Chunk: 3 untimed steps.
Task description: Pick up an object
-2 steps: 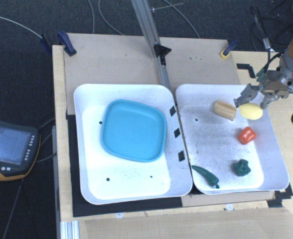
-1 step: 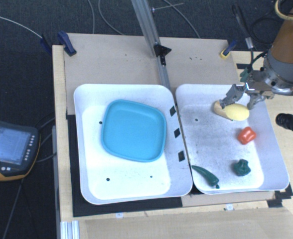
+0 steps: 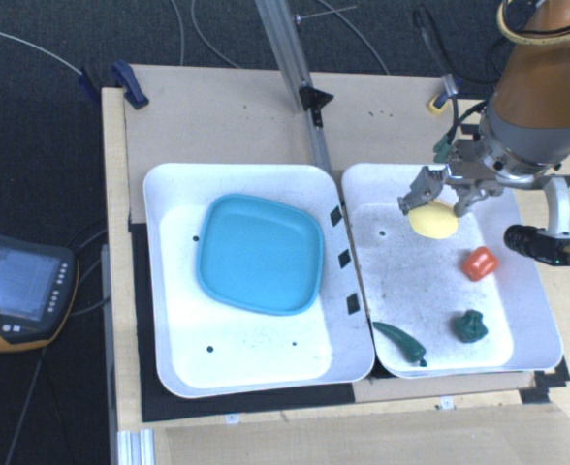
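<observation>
1. Nearest the camera, on the tabletop (image 3: pixel 266 434), a green pepper (image 3: pixel 401 340) lies at the near edge of the right bin (image 3: pixel 518 356), its long axis slanting from near-right to far-left.
2. Just right of it sits a dark green lump (image 3: pixel 471 326), well apart from the arm.
3. Farther back, a red object (image 3: pixel 479 263) rests near the bin's right side.
4. Farther still, a yellow lemon-like object (image 3: pixel 433 223) lies directly under the pincer (image 3: pixel 448 194), its long axis running left to right. It looks like the likeliest target.
5. Pincer fingers stand apart, one to the lemon's far-left and one to its far-right, straddling it from above without clamping it.
6. Left bin (image 3: pixel 169 356) carries a blue plate (image 3: pixel 261 253), well apart from the arm.
</observation>
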Motion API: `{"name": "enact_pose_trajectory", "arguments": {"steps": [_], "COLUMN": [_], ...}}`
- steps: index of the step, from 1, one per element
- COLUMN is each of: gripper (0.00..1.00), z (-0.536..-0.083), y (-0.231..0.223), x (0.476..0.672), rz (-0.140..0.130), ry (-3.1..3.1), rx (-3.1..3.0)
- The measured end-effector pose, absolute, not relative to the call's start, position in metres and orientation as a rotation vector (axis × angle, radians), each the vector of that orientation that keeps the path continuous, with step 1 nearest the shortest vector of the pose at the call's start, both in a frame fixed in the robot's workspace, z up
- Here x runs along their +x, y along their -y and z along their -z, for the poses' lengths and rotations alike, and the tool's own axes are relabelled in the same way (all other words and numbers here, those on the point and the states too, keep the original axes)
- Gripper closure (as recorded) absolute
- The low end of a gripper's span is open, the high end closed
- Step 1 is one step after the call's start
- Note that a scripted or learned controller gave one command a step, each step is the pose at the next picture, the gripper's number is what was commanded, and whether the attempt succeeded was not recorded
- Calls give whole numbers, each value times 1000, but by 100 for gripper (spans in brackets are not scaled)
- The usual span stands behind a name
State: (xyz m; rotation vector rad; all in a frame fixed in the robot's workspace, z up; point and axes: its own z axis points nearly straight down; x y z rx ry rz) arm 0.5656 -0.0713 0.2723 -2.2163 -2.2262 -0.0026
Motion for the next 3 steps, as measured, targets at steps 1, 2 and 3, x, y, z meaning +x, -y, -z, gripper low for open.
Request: {"name": "enact_pose_trajectory", "arguments": {"steps": [1, 2, 3], "gripper": [100, 100, 100], "z": [-276, -277, -258], "y": [17, -37, -92], "x": [556, 549, 533], "rz": [2, 2, 0], "ry": [2227, 2227, 2226], "rx": [-2215, -2215, -2215]}}
